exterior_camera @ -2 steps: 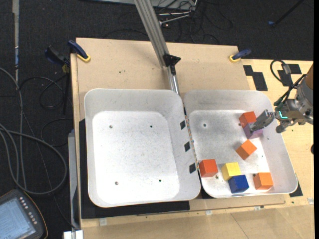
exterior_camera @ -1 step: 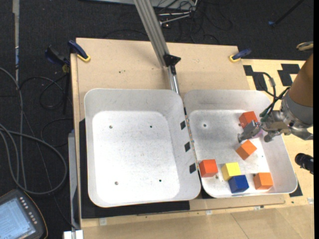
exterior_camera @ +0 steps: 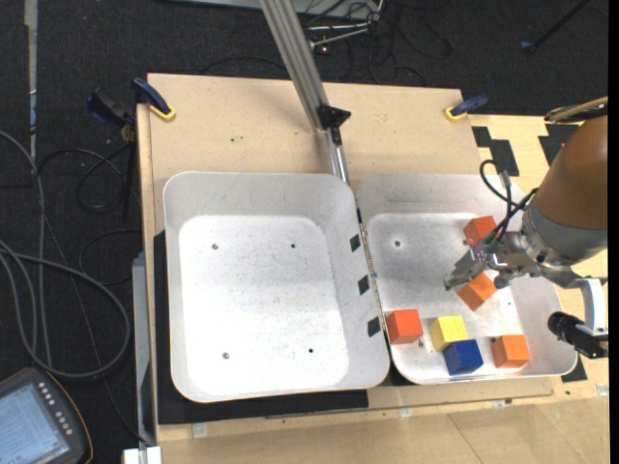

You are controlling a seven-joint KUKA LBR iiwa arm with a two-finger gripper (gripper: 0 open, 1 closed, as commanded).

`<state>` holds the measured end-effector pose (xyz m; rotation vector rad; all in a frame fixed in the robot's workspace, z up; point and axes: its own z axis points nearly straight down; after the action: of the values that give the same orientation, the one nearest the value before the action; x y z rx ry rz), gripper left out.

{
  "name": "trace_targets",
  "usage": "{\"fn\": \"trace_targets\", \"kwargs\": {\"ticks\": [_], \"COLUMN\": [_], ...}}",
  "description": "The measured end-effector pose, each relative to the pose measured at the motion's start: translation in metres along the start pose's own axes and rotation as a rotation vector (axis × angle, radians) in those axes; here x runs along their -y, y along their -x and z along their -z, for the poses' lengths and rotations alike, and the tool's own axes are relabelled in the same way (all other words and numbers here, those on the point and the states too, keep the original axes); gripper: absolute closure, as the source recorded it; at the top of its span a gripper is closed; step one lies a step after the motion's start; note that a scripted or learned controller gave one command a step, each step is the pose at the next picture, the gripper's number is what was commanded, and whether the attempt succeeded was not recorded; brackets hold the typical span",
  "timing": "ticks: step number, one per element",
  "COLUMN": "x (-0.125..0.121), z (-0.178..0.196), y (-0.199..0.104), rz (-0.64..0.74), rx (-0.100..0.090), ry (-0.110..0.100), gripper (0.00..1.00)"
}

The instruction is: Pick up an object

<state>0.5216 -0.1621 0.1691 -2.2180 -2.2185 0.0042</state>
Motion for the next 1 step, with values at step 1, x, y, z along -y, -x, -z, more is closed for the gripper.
{"fn": "trace_targets", "kwargs": {"ticks": [1], "x": [-0.0104], "z": [-0.0469], "y": [-0.0033], "rz": [0.0], "rx": [0.007], "ry": [0.011], "gripper": [0.0]}}
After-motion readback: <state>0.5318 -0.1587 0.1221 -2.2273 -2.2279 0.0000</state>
